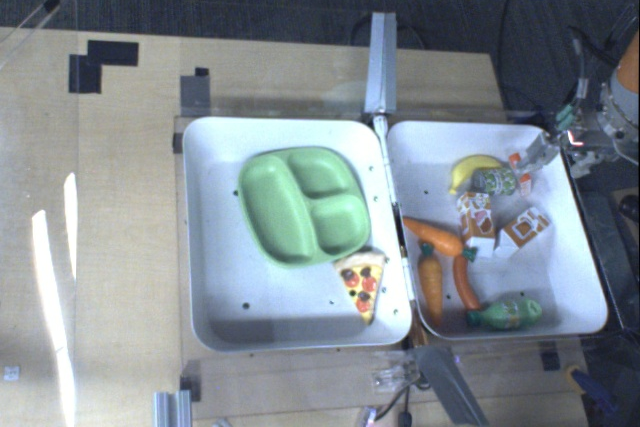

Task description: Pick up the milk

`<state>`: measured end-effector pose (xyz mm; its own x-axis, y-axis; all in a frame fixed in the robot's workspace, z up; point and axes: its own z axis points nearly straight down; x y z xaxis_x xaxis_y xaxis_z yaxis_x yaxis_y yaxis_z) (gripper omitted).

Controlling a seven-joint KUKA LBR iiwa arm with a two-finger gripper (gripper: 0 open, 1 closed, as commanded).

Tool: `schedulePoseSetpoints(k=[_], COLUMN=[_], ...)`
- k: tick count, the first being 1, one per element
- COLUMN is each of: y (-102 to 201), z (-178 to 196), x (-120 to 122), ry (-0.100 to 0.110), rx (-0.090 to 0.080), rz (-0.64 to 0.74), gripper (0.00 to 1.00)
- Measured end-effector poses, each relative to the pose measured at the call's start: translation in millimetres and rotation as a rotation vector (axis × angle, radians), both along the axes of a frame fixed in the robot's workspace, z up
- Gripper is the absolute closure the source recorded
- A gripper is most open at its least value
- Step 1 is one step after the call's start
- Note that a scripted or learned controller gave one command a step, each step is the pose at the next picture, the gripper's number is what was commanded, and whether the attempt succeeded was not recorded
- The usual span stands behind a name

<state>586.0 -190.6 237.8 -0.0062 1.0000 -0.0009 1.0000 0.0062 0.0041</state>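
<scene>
- The left bin (200, 245) holds a green divided plate (304, 205), with a pizza slice (363, 283) just off the plate's lower right corner.
- The right bin (590, 295) holds the rest of the toys.
- The arm comes in at the upper right; its gripper (545, 147) sits over the bin's top right corner, near a small red-and-white carton (520, 170). Whether the pincer is released or clenched cannot be told.
- Two carrots (432, 235) lie near the bin's left wall, one slanted, one upright below it; a thinner orange piece (466, 283) lies just beside them.
- A green vegetable (505, 314) lies along the bottom wall.
- A banana (472, 169) curves over a green can (494, 182).
- The milk (524, 229), a brown-and-white carton, lies mid-bin on its side, long axis slanted from lower left to upper right; which end is its top cannot be told. It is apart from the gripper.
- A second patterned carton (476, 214) stands just left of it.
</scene>
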Motion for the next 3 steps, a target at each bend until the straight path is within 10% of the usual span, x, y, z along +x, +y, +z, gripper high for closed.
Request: schedulePoseSetpoints(k=[1, 2, 3], y=[30, 64, 65], z=[-112, -149, -137], x=[-20, -23, -21], ry=[-0.028, -0.008, -0.013], rx=[-0.003, 0.001, 0.002], rz=[-0.141, -0.163, -0.162], gripper=[0.00, 0.00, 1.00])
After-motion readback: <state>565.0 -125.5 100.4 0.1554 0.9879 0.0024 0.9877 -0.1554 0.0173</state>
